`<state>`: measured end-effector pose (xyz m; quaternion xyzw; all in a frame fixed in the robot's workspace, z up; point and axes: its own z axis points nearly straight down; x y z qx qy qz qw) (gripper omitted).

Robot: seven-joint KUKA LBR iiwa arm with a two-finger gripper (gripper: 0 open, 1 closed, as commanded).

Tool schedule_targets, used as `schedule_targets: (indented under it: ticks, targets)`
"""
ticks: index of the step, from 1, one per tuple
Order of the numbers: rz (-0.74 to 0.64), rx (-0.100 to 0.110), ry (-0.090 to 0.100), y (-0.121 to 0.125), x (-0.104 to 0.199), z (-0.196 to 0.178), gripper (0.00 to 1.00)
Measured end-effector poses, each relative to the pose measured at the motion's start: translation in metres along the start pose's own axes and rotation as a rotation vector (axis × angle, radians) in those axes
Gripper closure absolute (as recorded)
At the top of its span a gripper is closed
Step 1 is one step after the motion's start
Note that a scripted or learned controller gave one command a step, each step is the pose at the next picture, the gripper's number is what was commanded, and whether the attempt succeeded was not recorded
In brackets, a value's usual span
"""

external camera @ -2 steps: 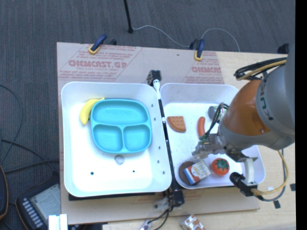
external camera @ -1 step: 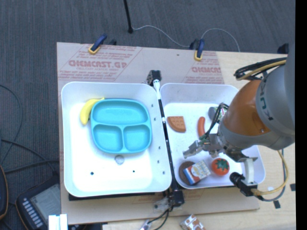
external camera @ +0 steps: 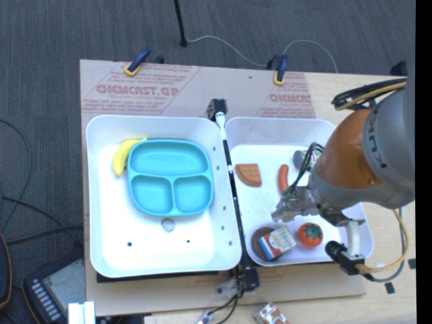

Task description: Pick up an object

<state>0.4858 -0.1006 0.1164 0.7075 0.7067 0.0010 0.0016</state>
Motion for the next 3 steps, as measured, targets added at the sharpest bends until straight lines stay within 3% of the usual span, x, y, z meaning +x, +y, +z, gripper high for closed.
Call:
schedule_targets:
  ticks: [1,2,3]
  targets:
    - [0.0,0.0,0.0,0.0,0.0,0.0,0.0]
    - [0.0,0.003,-0.001,-0.002,0.004,0.029,0.0]
    - [0.001,-0.003,-0.002,0.0,0.004,0.018,1.0]
